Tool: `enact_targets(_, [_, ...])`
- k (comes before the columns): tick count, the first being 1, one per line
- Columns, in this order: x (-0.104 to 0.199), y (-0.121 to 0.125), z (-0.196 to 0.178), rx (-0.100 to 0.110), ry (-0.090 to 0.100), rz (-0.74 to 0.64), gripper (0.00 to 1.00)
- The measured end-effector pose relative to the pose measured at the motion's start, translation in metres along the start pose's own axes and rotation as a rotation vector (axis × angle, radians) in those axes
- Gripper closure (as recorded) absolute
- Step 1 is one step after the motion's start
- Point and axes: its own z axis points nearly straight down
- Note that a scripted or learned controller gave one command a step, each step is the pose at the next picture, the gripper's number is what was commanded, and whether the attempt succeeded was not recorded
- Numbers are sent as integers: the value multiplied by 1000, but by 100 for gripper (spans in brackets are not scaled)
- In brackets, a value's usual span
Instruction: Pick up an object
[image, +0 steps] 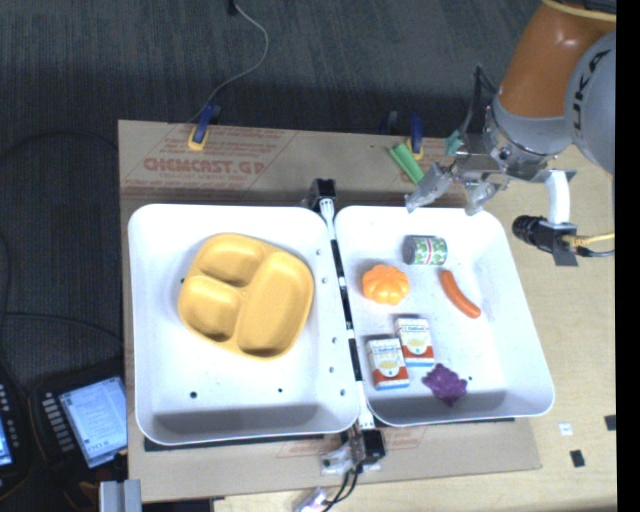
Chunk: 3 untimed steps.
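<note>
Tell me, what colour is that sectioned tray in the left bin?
Yellow: the sectioned tray, seen in the camera view.

Arm enters from upper right, orange band above grey wrist; gripper (449, 195) hangs low, fingers spread apart, nothing between.

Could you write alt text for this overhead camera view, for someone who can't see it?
A robot gripper hangs open above the far edge of the right bin, which holds a can, pumpkin, sausage, two cartons and grapes. The left bin holds a yellow tray.
</note>
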Motion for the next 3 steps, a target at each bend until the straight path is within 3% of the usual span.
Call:
enact_targets(1, [11,-8,151,6,1,0,0])
enact_targets(2, [10,-7,139,2,0,0,100])
enact_targets(3, [10,-7,139,2,0,0,0])
